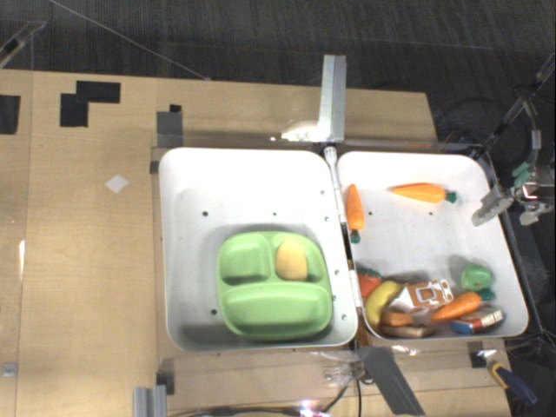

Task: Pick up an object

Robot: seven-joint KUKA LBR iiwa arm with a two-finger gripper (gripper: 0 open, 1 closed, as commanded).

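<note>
Green divided plate (274, 307) holding a yellow fruit (292, 260) sits in the left bin (187, 233); jaws' state unclear.

A pale wooden tabletop (78, 259) is filling the lower part of the scene, with black square markings (89, 101) sitting near its far left corner. Beyond its far edge, dark carpeted floor (217, 24) is stretching across, and a grey metal post (334, 98) is standing at that edge.

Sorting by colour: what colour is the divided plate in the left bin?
Light green, seen clearly in the camera view: divided plate.
</note>
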